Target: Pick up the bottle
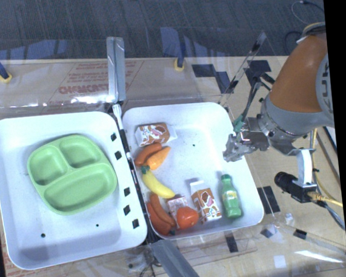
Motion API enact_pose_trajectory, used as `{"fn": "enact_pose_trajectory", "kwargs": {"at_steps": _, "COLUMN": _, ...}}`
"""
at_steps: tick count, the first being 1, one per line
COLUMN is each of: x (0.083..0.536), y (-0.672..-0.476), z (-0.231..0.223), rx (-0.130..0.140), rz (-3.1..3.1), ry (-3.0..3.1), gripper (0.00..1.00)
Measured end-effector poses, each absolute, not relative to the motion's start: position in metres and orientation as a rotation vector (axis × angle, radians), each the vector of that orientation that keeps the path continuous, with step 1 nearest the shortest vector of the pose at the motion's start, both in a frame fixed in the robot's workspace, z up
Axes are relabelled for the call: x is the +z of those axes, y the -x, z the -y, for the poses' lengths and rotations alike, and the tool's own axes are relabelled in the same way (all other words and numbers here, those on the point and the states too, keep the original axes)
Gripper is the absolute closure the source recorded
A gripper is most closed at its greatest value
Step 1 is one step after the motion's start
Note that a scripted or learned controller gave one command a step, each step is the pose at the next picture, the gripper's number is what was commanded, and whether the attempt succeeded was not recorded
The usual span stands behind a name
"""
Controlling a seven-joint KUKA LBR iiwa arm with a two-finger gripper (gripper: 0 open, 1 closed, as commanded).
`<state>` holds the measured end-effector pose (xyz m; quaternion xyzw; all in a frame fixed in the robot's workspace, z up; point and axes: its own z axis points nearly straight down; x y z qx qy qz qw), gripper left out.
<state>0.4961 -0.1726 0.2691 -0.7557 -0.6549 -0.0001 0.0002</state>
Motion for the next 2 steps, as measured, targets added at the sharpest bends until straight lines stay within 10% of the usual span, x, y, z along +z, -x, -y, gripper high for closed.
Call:
{"fn": "enact_pose_trajectory", "kwargs": {"at_steps": 1, "x": 0.269, "y": -0.496, "z": 0.173, "rx": 0.0, "rz": 2.057, "ry": 2.374, "gripper": 0.0}}
{"fn": "enact_pose_trajectory", "kwargs": {"at_steps": 2, "x": 0.146, "y": -0.476, "z": 0.196, "rx": 0.004, "rz": 1.998, "ry": 2.418, "gripper": 0.0}}
